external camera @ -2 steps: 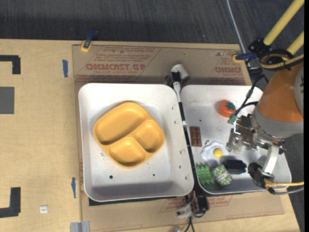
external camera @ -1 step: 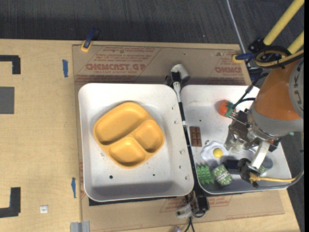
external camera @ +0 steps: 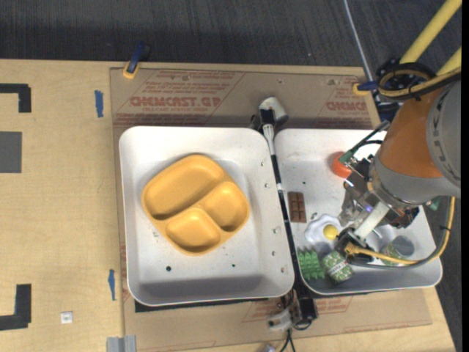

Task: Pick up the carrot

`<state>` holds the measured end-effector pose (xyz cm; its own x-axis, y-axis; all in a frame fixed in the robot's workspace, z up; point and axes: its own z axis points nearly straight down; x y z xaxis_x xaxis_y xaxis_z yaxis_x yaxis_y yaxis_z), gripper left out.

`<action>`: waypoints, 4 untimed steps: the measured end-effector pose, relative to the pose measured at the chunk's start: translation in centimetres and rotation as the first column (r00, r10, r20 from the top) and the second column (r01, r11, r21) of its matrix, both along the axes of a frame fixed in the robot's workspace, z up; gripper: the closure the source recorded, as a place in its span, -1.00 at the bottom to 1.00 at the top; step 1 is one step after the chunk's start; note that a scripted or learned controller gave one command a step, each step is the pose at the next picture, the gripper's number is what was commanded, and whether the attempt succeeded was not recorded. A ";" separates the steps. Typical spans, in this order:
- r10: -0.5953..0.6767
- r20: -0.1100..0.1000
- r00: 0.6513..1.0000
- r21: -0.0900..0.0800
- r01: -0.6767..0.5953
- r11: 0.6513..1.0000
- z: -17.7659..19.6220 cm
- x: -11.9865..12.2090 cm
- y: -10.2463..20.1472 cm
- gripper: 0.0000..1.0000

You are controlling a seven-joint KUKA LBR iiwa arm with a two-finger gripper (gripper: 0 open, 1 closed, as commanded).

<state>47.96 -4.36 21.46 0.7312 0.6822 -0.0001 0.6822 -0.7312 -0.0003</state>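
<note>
Two shallow white bins are seen side by side on a tabletop (external camera: 58, 196) covered with brown board. The left bin (external camera: 139, 270) is occupied by a yellow three-compartment plate (external camera: 195, 202), which lies near its middle.

In the right bin (external camera: 308, 149), the carrot (external camera: 340, 165) is seen as a small orange-red shape toward the far side, just at the left edge of the arm (external camera: 418, 152); part of it is hidden by the arm's body. Nearer the bin's middle, a small brown chocolate bar (external camera: 297, 207) lies close to the divider between the bins. A toy fried egg (external camera: 323, 232), white with a yellow yolk, rests in front of it, and a green block (external camera: 311, 264) with studs lies at the near edge, just beside a round green-and-white item (external camera: 339, 268).

The arm is reached in from the right, its orange band positioned above the right bin. The end effector (external camera: 352, 242) is lowered over the near part of that bin, close to the egg and the round green-and-white item, and well apart from the carrot. Whether it is open or closed cannot be told, as its tip is cluttered by cables and nearby objects. No object is seen to be gripped.
</note>
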 end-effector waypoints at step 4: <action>0.134 -0.003 0.991 0.003 -0.134 0.991 -3.0 0.0 3.5 1.00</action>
<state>47.91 -0.90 18.44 0.6330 0.7742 -0.0005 0.7742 -0.6330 -0.0044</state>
